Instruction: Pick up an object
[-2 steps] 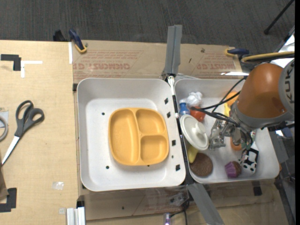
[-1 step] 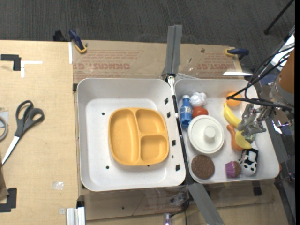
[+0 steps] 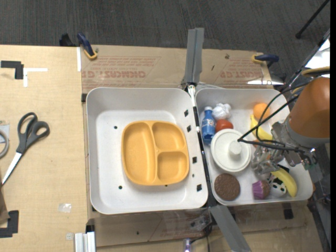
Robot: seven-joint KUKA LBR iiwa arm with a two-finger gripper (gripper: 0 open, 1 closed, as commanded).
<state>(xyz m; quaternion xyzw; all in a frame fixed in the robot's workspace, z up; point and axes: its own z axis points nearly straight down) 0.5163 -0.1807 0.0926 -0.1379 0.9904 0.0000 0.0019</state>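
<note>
While I reach in from the right, my hand (image 3: 266, 160) hangs low in the right bin (image 3: 239, 206), among a banana (image 3: 287, 182) and purple piece (image 3: 260, 189); its grip I cannot tell.

Objects crowding the right bin

A white lidded cup (image 3: 231, 150) sits centre, a brown disc (image 3: 227, 187) near it, a blue bottle (image 3: 208, 124) far-left, a banana (image 3: 286, 182) and purple piece (image 3: 260, 189) near-right, an orange (image 3: 261, 111) far.

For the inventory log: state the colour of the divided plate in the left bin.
Yellow-orange divided plate, camera view.
</note>
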